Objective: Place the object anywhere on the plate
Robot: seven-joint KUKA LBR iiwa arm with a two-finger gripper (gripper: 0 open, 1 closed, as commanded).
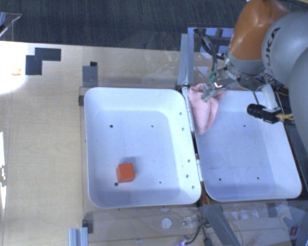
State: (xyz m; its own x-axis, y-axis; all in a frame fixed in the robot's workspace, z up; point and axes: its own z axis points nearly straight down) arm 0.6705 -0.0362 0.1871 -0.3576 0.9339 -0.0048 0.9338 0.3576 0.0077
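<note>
A soft pink cloth [203, 111] lies at the far left corner of the right bin [246, 152], draped against the divider between the bins. My gripper [214, 90] is at the cloth's upper edge. Its fingers are closed on a bunched fold, and the rest of the cloth hangs down and to the left from there. A small orange cube [126, 172] rests on the floor of the left bin [108, 117], near its front left.
The grey arm with its orange band [251, 29] fills the upper right above the right bin. A black fitting [262, 111] juts out at the right bin's far right. Wooden bench top [36, 152] stretches to the left of the bins.
</note>
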